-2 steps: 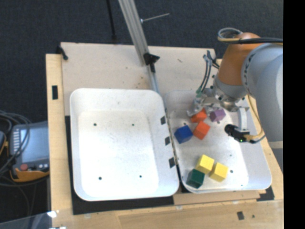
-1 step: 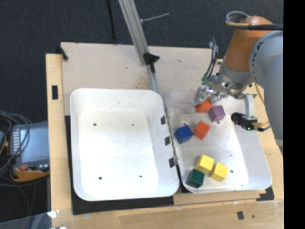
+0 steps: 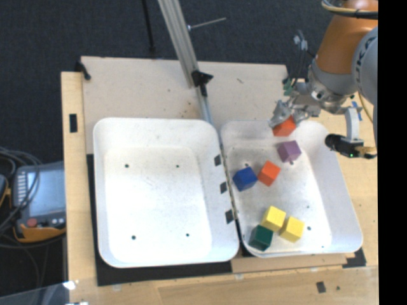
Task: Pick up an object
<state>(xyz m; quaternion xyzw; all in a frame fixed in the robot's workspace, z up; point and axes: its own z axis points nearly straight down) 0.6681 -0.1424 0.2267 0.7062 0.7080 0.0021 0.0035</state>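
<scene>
Orange shows twice in the right bin (image 3: 337, 189): one orange block (image 3: 284, 128) sits at the far edge of this bin, directly under the gripper (image 3: 289, 114), and a second orange block (image 3: 269, 173) lies near the middle of the bin floor. The fingers come down around the top of the first orange block and seem to be closed on it, so the block looks gripped between them; whether it is lifted off the bin floor or resting on it, I cannot tell. The grey arm (image 3: 343, 49) with its orange band reaches to this place from the far right corner of the bench (image 3: 254, 81).

Just beside the gripped block, toward the near side, there is a purple block (image 3: 289, 150). A blue block (image 3: 244, 178) lies close to the left wall of the right bin and touches the second orange block. Near the front edge of this bin, two yellow blocks (image 3: 283, 223) lie together, and a dark green block (image 3: 261, 237) sits just beside them at the front left corner.

The left bin (image 3: 159, 189) stands edge to edge with the right bin. A slanted metal rail (image 3: 181, 40) rises from the far part of the bench between the two bins.
</scene>
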